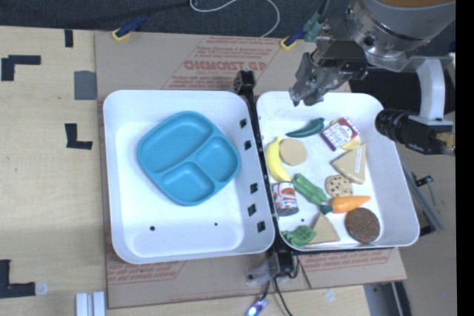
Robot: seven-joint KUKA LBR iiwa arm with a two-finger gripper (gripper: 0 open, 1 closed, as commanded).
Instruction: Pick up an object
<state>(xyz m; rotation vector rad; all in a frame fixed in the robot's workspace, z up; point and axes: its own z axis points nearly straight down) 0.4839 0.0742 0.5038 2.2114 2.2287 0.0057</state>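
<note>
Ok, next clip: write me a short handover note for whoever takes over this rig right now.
Gripper: above the far rim of the right bin, nothing seen between its fingers; whether they are open or shut is hard to tell.
Right bin holds the toy food: banana, green pepper, purple packet, round cracker, cheese wedge, carrot, brown cookie, small can.
Left bin holds a blue divided plate.
Done: nothing lifted.
Left: lower onto one item, grip it and lift; the green pepper lies nearest the gripper.
</note>
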